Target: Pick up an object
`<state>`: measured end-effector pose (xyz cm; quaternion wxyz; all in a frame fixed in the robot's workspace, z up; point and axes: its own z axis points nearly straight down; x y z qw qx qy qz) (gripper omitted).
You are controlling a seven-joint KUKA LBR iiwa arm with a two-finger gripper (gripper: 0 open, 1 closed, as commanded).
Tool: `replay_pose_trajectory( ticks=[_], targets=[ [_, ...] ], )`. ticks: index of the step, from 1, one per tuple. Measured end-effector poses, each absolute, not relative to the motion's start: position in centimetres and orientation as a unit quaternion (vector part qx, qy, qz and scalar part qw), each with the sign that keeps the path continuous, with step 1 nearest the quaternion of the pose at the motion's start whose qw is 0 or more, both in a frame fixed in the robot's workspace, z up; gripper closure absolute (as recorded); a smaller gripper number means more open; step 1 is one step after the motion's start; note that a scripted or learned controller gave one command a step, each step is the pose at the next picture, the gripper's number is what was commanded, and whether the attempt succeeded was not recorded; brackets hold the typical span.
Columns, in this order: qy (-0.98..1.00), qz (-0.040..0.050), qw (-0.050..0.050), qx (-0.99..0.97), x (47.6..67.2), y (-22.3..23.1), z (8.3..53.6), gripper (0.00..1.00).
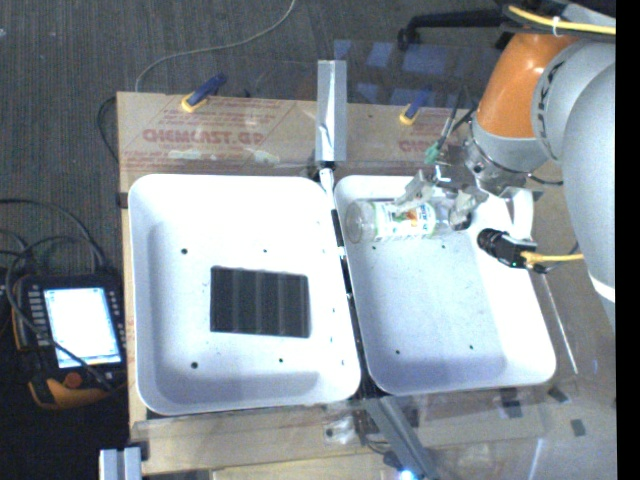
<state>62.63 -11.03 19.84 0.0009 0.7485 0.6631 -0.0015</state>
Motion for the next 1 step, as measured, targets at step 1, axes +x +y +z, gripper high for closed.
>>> replay_pose_trajectory(
  ticks=[1],
  targets=[
    [0.741,-0.0016,0.002,0.671,63.47,-14.12,19.57,0.00]
  ],
)
